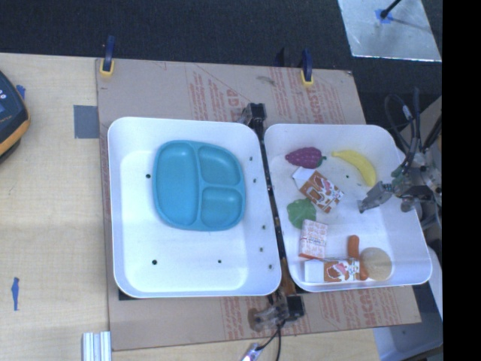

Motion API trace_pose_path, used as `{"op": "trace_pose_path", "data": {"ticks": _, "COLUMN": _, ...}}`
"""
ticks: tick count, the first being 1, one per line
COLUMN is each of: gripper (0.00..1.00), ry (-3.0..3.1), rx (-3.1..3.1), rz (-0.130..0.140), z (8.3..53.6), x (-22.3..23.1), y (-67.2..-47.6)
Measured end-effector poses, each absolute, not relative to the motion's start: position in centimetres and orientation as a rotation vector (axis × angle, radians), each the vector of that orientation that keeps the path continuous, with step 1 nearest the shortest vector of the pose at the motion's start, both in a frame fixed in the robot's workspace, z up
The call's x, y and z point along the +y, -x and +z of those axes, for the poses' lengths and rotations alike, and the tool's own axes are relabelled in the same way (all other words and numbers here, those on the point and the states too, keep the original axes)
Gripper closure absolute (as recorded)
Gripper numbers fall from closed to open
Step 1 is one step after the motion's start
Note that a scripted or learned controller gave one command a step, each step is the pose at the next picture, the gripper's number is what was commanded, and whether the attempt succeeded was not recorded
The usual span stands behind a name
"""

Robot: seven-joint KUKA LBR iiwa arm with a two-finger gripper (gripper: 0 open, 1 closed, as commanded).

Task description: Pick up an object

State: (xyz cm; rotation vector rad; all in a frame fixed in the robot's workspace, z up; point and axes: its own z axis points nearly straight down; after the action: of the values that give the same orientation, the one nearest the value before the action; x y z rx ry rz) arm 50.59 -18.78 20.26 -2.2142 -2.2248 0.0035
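My gripper [387, 204] hangs over the right side of the right bin [406, 239], open, with nothing between its fingers. Bare white floor lies beneath it. A yellow banana [356, 164] lies just to its upper left. Further left are a purple fruit [304, 156], a red-and-white carton [322, 191], a green item [301, 212] and a small white packet [313, 239]. Along the bin's front lie an orange-and-white carton [332, 270], a small orange piece [353, 245] and a beige round bun [376, 263].
The left bin [135, 262] holds a blue divided plate [199, 184]. A ridge with screws [269, 201] separates the two bins. Cables and the arm's wrist [417, 171] crowd the right bin's right rim. A yellow-edged device [9, 111] sits at the far left.
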Motion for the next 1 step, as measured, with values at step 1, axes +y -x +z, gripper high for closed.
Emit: {"op": "trace_pose_path", "data": {"ticks": 1, "gripper": 0.0, "ry": 2.21, "rx": -2.227, "rz": 0.006, "z": 10.3, "x": -11.91, "y": -56.1}}
